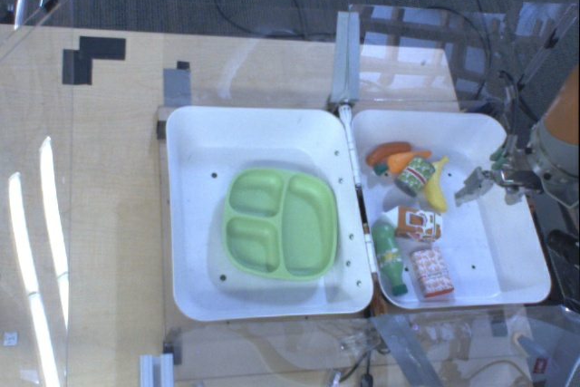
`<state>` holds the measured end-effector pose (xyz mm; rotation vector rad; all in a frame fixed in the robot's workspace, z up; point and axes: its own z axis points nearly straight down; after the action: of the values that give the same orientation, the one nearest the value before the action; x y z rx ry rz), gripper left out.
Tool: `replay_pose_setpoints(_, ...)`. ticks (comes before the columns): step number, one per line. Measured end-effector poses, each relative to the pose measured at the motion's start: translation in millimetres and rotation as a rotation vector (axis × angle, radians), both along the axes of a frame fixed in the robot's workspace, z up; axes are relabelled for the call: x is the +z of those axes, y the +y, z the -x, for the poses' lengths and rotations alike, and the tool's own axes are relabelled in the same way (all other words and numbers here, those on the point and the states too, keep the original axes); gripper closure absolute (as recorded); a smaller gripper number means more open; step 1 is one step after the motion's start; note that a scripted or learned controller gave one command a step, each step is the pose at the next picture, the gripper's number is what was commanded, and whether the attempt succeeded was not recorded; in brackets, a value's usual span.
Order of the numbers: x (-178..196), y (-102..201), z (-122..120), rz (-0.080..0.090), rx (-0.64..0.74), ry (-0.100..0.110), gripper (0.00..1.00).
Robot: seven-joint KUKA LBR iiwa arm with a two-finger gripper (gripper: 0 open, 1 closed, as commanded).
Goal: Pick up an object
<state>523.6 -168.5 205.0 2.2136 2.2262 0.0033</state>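
While your hand (494, 179) hangs over the right bin (521, 242) near its far right side, the camera view puts every candidate to its left; the closest is the banana (438, 185), lying just beside the hand with its long axis running roughly up and down the frame, tilted a little; so the move ahead, as you may judge it, turns on a short shift leftward and a wrist turn that sets the fingers across that long axis. You cannot tell from this slant whether the hand is spread or pressed together, and nothing shows between its tips. Beyond the banana lie a small can (416, 174) touching it, and a carrot (395, 156) toward the bin's far left corner; nearer the front sit a small carton (420, 224), a red box (432, 273) and a green bottle (389, 256) along the dividing wall; the left bin (186, 213) carries a green divided plate (280, 224), well apart from the hand.
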Motion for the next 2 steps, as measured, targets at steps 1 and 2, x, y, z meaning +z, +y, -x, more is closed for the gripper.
replay_pose_setpoints(1,-116,19,-52,0.003,0.059,-0.010,0.00)
replay_pose_setpoints(2,-105,20,-55,0.002,0.061,-0.015,1.00)
